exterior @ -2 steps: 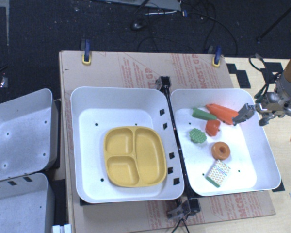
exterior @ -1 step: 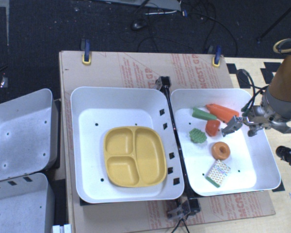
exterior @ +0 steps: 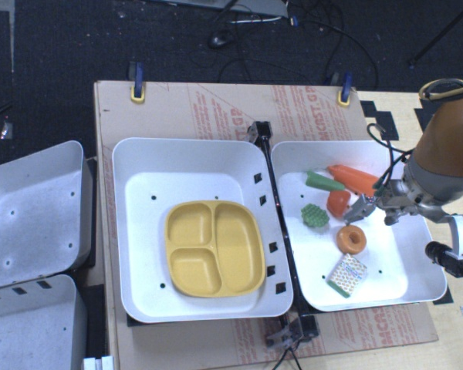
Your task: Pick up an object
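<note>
A: Where are the fingers point(exterior: 360, 210) now?

B: They are low over the right bin point(exterior: 393, 284), at the end of the grey arm point(exterior: 440, 160) that comes in from the right. The tips point to the left, toward the food toys.

A: Are they spread or pressed together?

B: I cannot tell this; they are small and dark in the view. I see no object between them.

A: What lies near them?

B: A red tomato point(exterior: 338, 202) is just to the left of the tips, perhaps touching. An orange carrot point(exterior: 355, 179) lies just above them, with a green pepper point(exterior: 324, 181) at its left end. An orange doughnut point(exterior: 352, 240) sits just below the tips. A green round piece point(exterior: 315, 216) is further left, and a small white and green box point(exterior: 347, 274) is further below.

A: And the other bin?

B: The left bin point(exterior: 139, 206) holds a yellow divided plate point(exterior: 214, 247), well apart from the fingers. Both bins stand on the tabletop point(exterior: 185, 110).
</note>
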`<action>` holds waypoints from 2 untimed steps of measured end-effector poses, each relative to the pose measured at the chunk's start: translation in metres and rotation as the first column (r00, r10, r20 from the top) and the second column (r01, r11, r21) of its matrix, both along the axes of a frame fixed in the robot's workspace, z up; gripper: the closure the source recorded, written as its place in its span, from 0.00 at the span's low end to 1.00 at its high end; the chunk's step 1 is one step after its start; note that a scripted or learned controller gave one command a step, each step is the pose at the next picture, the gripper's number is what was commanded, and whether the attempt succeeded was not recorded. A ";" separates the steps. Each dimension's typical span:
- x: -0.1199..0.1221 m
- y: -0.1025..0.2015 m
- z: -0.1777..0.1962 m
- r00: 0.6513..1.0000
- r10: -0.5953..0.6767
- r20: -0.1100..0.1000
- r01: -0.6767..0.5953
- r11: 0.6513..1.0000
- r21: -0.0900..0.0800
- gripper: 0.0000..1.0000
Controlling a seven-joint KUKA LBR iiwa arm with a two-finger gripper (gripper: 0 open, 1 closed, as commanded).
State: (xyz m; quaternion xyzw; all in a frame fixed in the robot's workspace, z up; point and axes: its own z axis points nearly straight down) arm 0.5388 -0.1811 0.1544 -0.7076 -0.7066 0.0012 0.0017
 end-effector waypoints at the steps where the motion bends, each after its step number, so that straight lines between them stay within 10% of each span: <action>1: -0.011 0.003 -0.050 1.000 0.000 -0.001 0.000 1.000 0.001 0.00; 2: -0.009 0.002 -0.037 1.000 0.000 0.004 0.000 1.000 -0.001 1.00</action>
